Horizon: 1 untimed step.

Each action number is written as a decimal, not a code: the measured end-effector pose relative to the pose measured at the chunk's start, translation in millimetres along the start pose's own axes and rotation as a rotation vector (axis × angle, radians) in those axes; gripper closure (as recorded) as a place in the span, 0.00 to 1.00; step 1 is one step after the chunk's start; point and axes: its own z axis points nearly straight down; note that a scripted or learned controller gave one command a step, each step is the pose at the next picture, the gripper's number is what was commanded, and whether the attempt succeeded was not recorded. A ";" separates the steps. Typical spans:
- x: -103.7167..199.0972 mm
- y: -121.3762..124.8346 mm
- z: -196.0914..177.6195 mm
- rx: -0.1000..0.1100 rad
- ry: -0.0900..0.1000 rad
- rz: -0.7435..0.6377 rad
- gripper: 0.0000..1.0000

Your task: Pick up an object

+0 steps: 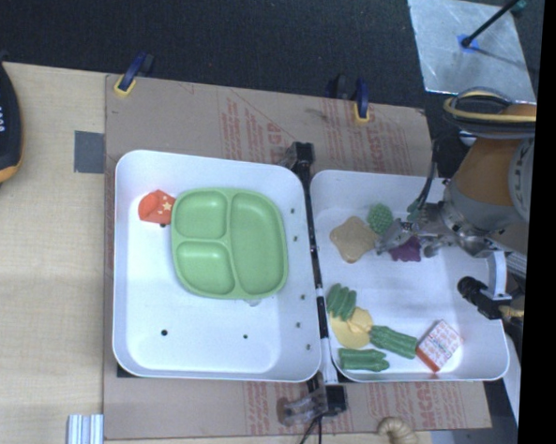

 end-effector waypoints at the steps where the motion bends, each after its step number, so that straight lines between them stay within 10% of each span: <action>1: -2.8 1.2 -12.0 -0.002 -0.003 0.000 1.00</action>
